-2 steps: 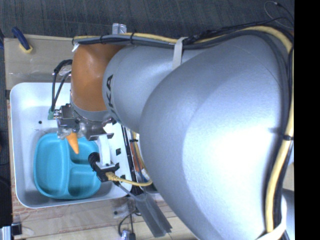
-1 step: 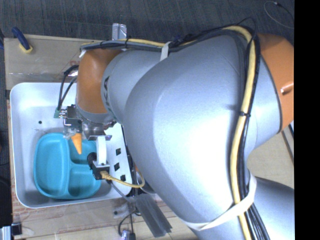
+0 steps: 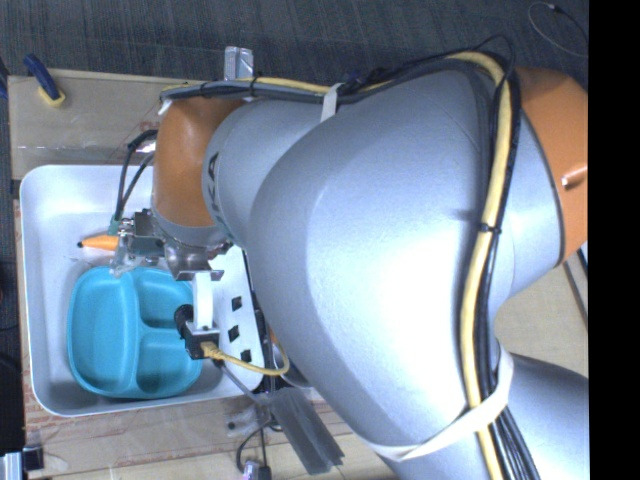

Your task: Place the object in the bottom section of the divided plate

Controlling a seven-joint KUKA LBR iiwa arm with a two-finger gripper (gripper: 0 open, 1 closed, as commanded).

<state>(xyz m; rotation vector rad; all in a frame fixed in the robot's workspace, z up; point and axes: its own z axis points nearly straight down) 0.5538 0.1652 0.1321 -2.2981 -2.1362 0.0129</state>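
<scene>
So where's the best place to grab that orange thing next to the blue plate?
Probably its middle, from straight above. The orange thing looks slim and lies flat on the bin floor, just off the blue plate rim, so fingers would close across its narrow width. The gripper hides its right end, so this is tentative.

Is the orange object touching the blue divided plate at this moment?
Cannot tell. In the camera view the orange object lies just above the divided plate's upper rim, but the gripper hardware covers where they would meet.
</scene>
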